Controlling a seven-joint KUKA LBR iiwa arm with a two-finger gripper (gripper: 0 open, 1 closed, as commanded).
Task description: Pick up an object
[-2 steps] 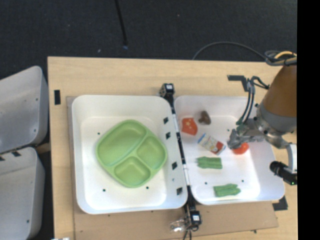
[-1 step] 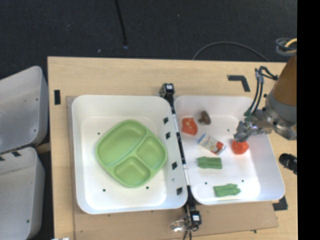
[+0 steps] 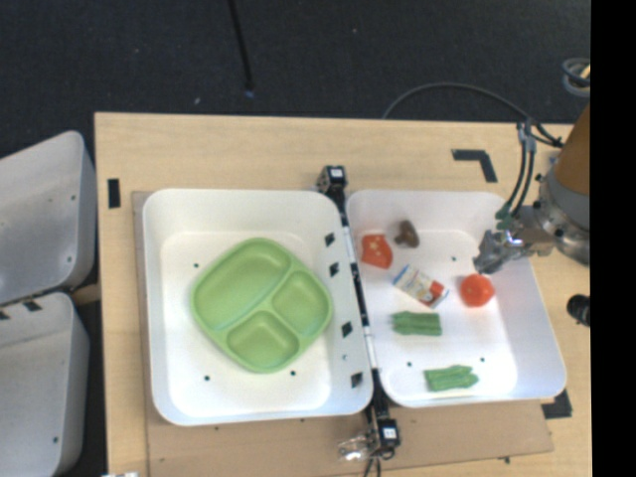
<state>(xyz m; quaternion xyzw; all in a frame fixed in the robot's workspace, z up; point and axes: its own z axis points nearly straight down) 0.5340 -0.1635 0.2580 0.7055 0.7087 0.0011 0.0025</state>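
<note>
Seen from above, the grey two-finger gripper (image 3: 494, 250) hovers over the right white bin (image 3: 527, 366), just beside a round red-orange ball (image 3: 477, 290); how it is set I cannot tell; nothing appears lifted, so the pick looks still undone; a green divided plastic tray (image 3: 260, 304) lies in the left white bin (image 3: 169, 386).

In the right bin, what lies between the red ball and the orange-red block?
In the camera view, a small white packet lies between the red ball and the orange-red block.
</note>
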